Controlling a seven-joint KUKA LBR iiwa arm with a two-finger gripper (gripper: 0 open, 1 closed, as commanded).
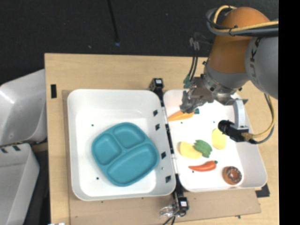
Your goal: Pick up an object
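Main risk from here: a miss or a glancing grab on the carrot (181, 116). It lies flat and slim, close to the inner wall of the right bin (255, 170), so a descending gripper (190, 106) could clip that wall or the divider hardware between the bins, or pinch only the tapered tip and let the carrot squirt out sideways. Second risk: the carrot gets nudged instead of grasped and slides along the smooth white floor.

Tool state: the gripper sits low over the upper-left part of the right bin, under the arm's orange band (234, 29). How far apart its jaws stand I cannot tell; that end is dark and blurred against the bin. Nothing is visibly held between them.

Task thing: the carrot seems the likeliest target. It lies just below and slightly left of the gripper tip, its thick end near or possibly touching it — contact is too unclear to call. Its point faces the left bin (75, 125).

Other candidates sit well apart, lower in the right bin: yellow piece (187, 149), green leafy piece (203, 146), second yellow piece (218, 138), red chili (203, 166), brown donut (232, 174). The left bin holds a teal divided plate (124, 153), far from the tool.
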